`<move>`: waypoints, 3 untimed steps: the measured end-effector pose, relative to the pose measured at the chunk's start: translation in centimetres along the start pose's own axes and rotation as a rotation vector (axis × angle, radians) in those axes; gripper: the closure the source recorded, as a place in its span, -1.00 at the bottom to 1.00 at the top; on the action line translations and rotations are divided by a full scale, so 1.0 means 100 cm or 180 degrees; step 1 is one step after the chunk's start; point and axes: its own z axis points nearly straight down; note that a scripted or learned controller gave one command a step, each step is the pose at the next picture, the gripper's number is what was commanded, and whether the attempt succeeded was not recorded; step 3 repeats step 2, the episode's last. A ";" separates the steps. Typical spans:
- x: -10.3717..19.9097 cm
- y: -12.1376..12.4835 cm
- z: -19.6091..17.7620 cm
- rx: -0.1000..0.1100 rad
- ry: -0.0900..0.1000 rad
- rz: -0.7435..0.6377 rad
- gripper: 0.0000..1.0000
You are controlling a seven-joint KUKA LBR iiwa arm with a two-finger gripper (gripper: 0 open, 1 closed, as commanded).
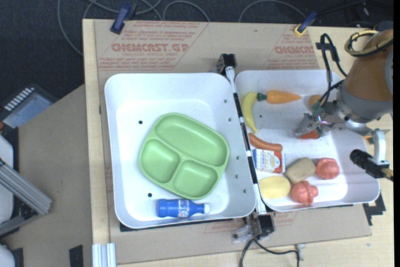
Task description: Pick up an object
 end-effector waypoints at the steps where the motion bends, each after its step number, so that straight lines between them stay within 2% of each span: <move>1: 0.054 -0.036 0.010 0.0001 0.0002 -0.0004 1.00; 2: 0.125 -0.024 -0.091 -0.0001 0.0003 -0.0009 1.00; 3: 0.125 -0.024 -0.091 -0.0001 0.0003 -0.0009 1.00</move>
